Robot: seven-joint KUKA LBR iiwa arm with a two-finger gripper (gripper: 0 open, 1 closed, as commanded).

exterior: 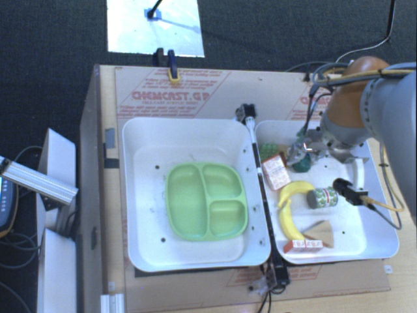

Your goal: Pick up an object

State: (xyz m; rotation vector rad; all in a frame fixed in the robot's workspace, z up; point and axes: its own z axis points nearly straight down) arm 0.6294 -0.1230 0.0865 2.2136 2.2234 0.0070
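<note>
Objects: a banana [289,208], a red-and-white carton [275,172], a small can [323,197], a brown wedge [319,233] and a dark green item [301,163] lie in the right bin [381,240].
Gripper [301,151]: low over the right bin's far part, just above the dark green item; whether it is apart or together, I cannot tell.
Left bin [143,194]: holds a green divided plate [206,201].
Arm [378,109]: reaches in from the right.
</note>
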